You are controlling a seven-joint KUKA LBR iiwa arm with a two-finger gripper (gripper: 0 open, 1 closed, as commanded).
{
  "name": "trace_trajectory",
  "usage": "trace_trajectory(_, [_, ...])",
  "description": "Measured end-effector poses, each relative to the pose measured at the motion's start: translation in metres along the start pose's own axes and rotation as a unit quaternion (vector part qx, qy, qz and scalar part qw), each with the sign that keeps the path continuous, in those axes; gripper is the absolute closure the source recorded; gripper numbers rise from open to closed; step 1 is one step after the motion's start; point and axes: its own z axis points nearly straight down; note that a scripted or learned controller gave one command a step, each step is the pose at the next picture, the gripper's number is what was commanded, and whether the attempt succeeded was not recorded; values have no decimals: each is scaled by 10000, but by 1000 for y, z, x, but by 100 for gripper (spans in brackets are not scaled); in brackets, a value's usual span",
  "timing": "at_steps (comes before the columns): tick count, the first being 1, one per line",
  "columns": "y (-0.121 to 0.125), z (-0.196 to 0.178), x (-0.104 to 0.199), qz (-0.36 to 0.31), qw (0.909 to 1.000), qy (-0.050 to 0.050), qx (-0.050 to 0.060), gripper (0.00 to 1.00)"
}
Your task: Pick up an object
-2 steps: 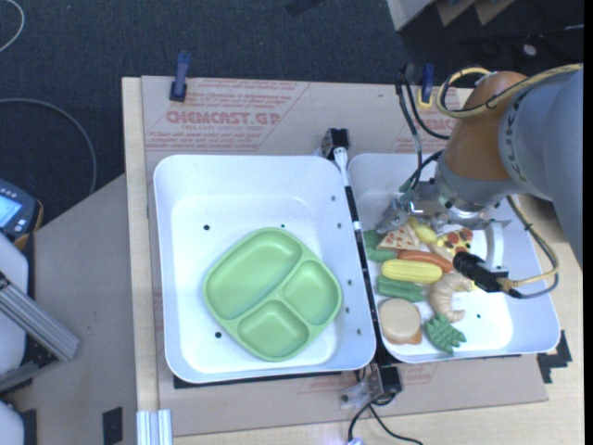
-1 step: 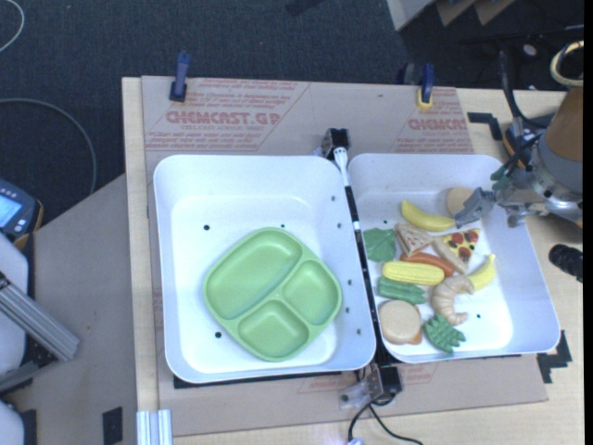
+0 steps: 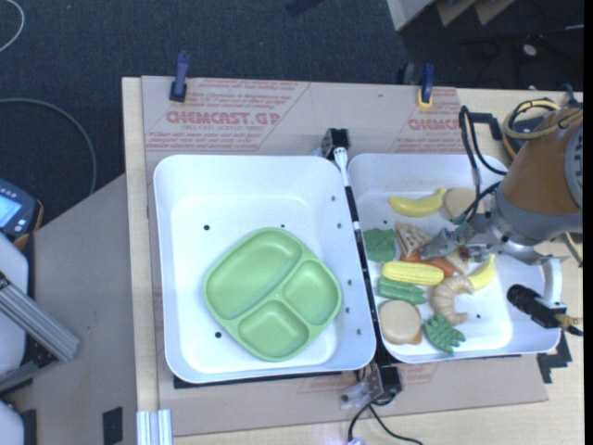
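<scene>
Camera view, looking down on two white bins: pincer (image 3: 456,242) reaching into the right bin (image 3: 528,339) among crowded toy food, just above the corn cob (image 3: 413,273) and beside the croissant (image 3: 452,294). Cannot tell whether closed on anything; nothing seen gripped. Banana (image 3: 418,204) lying near the far wall, green leaf (image 3: 443,333) and bread round (image 3: 400,322) near the front. Green divided plate (image 3: 271,292) sitting in the left bin (image 3: 176,276). Risking, likely, pinching two pieces together or nudging the pile aside, closely packed as it is.
</scene>
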Motion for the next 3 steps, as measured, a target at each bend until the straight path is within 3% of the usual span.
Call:
trace_trajectory(1, [7, -5, 80, -37, 10000, -29, -31, 0])
trace_trajectory(2, [-66, -57, 75, -3, 10000, -10, 43, 0])
trace_trajectory(3, [-68, -168, 18, 7, 10000, -49, -32, 0])
